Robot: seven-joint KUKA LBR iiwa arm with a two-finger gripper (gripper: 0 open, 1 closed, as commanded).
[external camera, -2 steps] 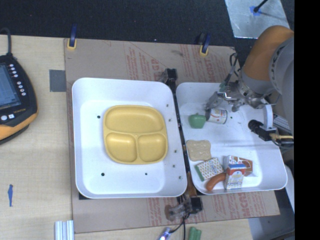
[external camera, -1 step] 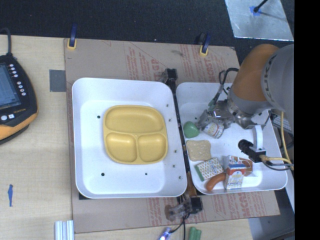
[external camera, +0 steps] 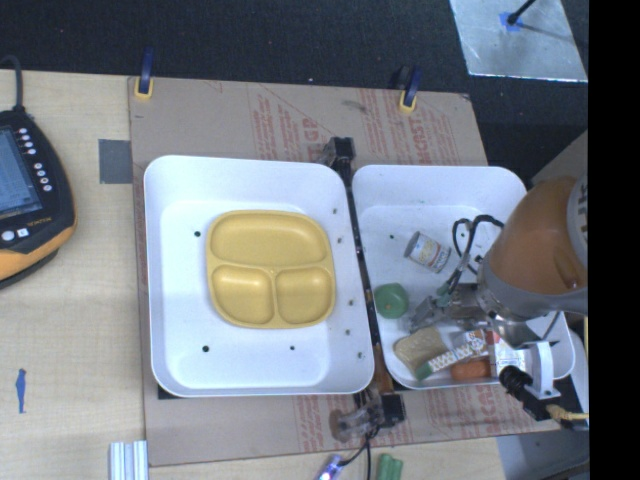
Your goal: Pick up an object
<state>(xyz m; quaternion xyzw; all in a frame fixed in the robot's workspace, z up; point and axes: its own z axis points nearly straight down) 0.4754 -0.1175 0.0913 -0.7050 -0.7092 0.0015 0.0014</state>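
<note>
The arm's gripper (external camera: 447,303) hung low over the right bin (external camera: 440,183) clutter; jaws' state unclear, nothing visibly lifted yet.

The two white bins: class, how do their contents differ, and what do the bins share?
The left bin holds one yellow divided plate, lying flat at its middle. The right bin holds several small things, such as a green lid and a small jar, and the arm reaches over it. Both are shallow, white and side by side.
</note>
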